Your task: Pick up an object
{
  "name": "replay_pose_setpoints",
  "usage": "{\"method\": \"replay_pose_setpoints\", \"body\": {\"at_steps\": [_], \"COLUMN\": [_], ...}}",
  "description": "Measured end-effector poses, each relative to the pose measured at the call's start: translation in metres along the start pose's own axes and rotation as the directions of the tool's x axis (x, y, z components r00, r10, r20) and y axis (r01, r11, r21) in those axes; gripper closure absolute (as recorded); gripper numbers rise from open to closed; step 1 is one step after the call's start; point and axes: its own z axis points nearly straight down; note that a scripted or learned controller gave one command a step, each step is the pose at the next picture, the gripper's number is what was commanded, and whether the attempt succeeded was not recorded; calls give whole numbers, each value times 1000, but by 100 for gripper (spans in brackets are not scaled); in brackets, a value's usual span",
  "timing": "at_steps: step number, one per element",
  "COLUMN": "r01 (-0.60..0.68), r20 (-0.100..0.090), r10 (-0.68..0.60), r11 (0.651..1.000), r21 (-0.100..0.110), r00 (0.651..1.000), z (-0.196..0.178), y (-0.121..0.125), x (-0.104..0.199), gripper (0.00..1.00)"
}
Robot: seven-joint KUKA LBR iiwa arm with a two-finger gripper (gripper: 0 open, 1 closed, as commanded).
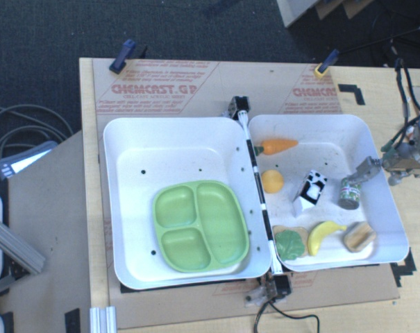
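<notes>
Camera view was taken up at nine o'clock by the left bin bearing a green divided plate, while at three o'clock the right bin held a banana, carrot, and a small can beside the gripper, whose finger state could not be told.

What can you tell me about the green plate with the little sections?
The green plate is pale lime and looks like smooth plastic. It is a rounded rectangle split by raised ridges into three compartments: two on the left side and one long one on the right. It lies flat, turned a little askew, on the floor of the left bin, toward the bin's front. Nothing sits in it.
</notes>
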Motion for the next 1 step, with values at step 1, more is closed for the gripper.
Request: {"method": "replay_pose_setpoints", "body": {"at_steps": [1], "r01": [-2], "r20": [14], "r10": [3], "r11": [1000], "r21": [-24], "r00": [1000], "z": [100], "y": [30], "x": [15], "gripper": [0]}}
